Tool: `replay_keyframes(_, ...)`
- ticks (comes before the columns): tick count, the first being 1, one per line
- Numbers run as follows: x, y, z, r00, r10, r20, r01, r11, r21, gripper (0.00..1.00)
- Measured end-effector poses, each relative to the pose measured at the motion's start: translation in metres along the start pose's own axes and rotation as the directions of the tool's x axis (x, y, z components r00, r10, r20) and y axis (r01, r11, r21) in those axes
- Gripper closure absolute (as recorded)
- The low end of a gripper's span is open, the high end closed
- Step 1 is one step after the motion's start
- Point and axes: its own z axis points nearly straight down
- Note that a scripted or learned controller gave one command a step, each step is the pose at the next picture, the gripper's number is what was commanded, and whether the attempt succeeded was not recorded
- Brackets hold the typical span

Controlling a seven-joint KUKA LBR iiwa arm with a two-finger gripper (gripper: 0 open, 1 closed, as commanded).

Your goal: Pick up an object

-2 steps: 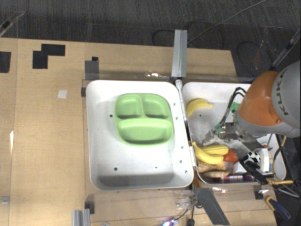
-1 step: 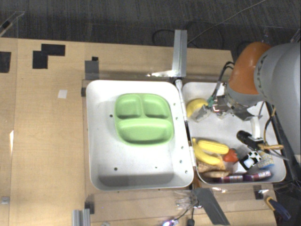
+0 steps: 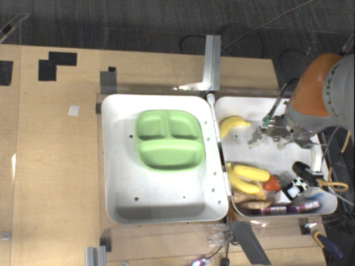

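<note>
Bananas in the right bin: one banana near the upper left corner, a pair of bananas lower down against the left wall, beside a red object and a clutter of small items along the bottom edge. Gripper over the middle of that bin, right of the upper banana and apart from it, fingers spread with nothing between them. Green divided tray alone in the left bin

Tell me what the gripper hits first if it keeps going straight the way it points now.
Probably the bare floor of the right bin; the gripper points left and downward, just short of the banana. Depth is unclear from this slant.
</note>
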Motion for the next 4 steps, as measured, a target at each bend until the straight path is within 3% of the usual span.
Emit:
replay_keyframes(1, 0.0, 0.0, 0.0, 1.0, 0.0, 0.0, 0.0, 1.0, 0.0, 0.0)
replay_keyframes(2, 0.039, 0.052, 0.03, 1.0, 0.014, 0.0, -0.014, 1.0, -0.001, 0.0)
replay_keyframes(3, 0.038, 0.075, 0.032, 0.999, 0.035, 0.006, -0.036, 0.999, 0.025, 0.0)
replay_keyframes(4, 0.042, 0.077, 0.023, 1.0, 0.024, 0.005, -0.024, 1.0, 0.02, 1.0)
